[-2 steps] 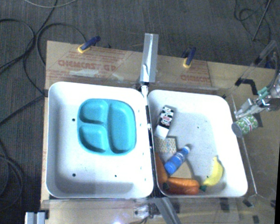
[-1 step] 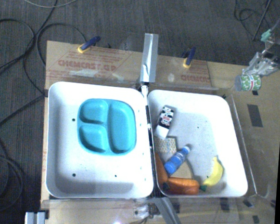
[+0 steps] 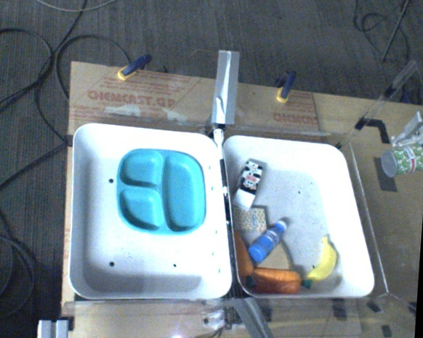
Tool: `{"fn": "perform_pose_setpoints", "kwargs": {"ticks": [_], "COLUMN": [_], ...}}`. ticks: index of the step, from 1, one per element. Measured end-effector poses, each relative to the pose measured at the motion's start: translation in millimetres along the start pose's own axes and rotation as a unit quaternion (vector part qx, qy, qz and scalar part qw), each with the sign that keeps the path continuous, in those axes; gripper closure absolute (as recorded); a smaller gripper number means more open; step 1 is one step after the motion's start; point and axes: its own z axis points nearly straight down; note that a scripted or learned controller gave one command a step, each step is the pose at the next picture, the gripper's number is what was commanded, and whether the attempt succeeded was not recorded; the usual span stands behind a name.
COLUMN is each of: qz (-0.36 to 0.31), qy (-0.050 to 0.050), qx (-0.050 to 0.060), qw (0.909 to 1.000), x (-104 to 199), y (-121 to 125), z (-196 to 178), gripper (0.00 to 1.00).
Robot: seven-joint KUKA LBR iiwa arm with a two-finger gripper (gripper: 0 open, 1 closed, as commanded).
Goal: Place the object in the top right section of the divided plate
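The blue divided plate (image 3: 162, 190) is being carried by the left bin (image 3: 80, 264). A banana (image 3: 324, 260), carrot (image 3: 276, 280) and bottle (image 3: 267, 242) are lying near the right bin's (image 3: 354, 212) near edge.

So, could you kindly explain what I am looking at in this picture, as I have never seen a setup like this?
This is one camera fixed above a workbench, looking down at a slant. On the bench sit two shallow white bins side by side: the left bin and the right bin. The left one holds a blue divided plate with three sections. The right one holds a jumble of small items: a banana, a blue bottle, an orange carrot-like toy, a small black-and-white carton and a patterned square piece. A robot arm reaches in from the right side; at this moment nothing is lifted, and all items lie in the bin. The job is to move one item into the plate's top right section.
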Motion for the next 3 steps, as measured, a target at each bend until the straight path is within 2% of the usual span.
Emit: {"fn": "perform_pose_setpoints", "kwargs": {"ticks": [1, 2, 3], "qz": [-0.036, -0.034, -0.034], "qy": [0.001, 0.000, 0.001], "qx": [0.001, -0.001, 0.000], "qw": [0.9993, 0.9994, 0.9994], "x": [22, -9, -12], "y": [32, 12, -33], "z": [80, 25, -3], "gripper": [1.00, 1.00, 1.00]}}
